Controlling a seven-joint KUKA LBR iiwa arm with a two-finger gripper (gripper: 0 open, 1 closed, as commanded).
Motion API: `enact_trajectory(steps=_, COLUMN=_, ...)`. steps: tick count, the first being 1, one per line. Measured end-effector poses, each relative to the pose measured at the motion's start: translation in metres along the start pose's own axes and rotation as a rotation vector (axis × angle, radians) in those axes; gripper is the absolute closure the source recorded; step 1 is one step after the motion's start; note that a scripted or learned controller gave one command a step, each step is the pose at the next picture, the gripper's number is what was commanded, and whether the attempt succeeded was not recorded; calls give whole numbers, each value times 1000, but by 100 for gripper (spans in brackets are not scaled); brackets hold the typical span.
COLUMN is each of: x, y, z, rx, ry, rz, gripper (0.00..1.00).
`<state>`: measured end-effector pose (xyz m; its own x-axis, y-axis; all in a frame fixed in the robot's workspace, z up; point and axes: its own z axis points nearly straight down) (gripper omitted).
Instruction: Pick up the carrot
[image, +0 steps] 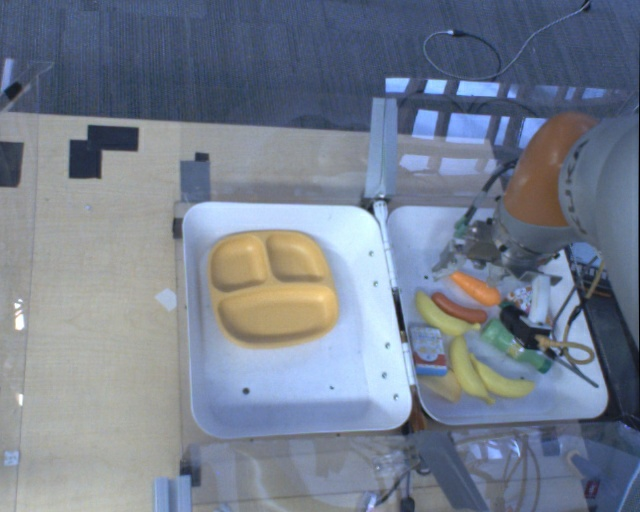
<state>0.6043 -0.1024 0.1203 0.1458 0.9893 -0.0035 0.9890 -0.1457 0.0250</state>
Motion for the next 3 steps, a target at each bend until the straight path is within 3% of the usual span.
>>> enact_trajectory(steps=1, x=-49, y=12, z=33, rx=15, ry=3, rz=-9, gripper=0)
enact_trajectory(steps=2, x=-46, y=14, z=24, rx=14, ry=6, rz=-15, gripper=100)
enact_trajectory(steps=3, x=34, y=17, z=-97, rx=25, ry=2, rz=103, gripper=100)
